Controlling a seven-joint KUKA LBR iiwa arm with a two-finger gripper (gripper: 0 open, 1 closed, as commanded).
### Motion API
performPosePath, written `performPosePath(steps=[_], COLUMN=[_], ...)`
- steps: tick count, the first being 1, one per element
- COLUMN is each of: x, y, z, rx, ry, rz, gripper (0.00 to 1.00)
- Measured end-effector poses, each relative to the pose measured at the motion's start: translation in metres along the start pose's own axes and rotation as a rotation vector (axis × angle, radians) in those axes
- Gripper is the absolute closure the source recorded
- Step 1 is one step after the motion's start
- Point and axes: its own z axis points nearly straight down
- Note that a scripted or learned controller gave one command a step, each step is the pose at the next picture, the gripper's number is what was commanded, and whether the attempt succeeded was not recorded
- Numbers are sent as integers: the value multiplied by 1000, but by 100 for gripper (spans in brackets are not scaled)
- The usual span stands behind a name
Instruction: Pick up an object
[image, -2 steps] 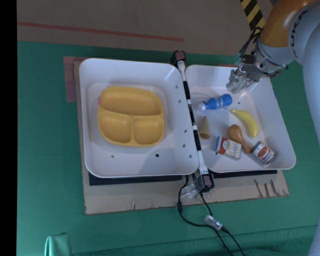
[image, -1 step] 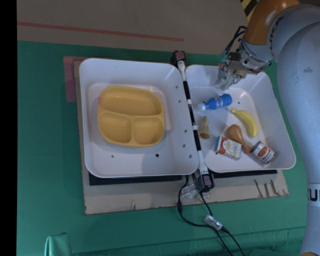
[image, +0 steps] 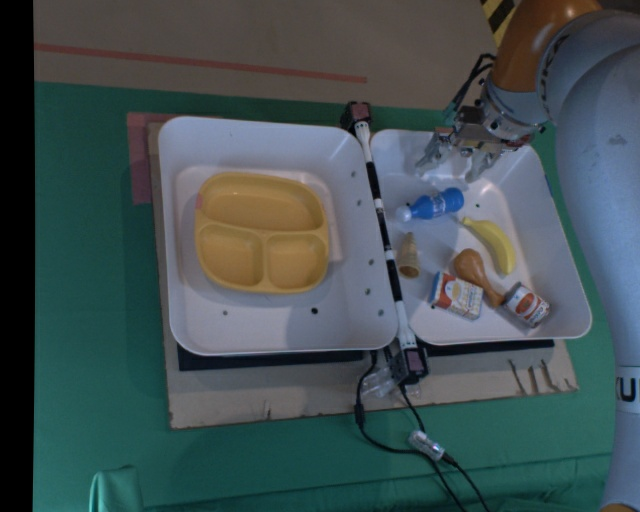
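yellow divided tray (image: 262, 232) — left bin (image: 190, 300), cardboard (image: 240, 405)

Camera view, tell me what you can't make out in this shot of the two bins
- Gripper, camera view: too small and blurred against the right bin to tell if it holds anything.
- Can and small box, camera view: labels too small to read.
- Arm, camera view: cut off by the top and right edges.
- Yellow tray, camera view: covers the left bin floor beneath.

the jaws (image: 452, 160) hang spread above the blue bottle (image: 432, 206) in the right bin (image: 560, 290).
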Motion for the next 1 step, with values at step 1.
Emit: performPosePath(steps=[1], x=[1], y=[-38], z=[7], rx=[-15], ry=[6], rz=[-1], gripper=[0])
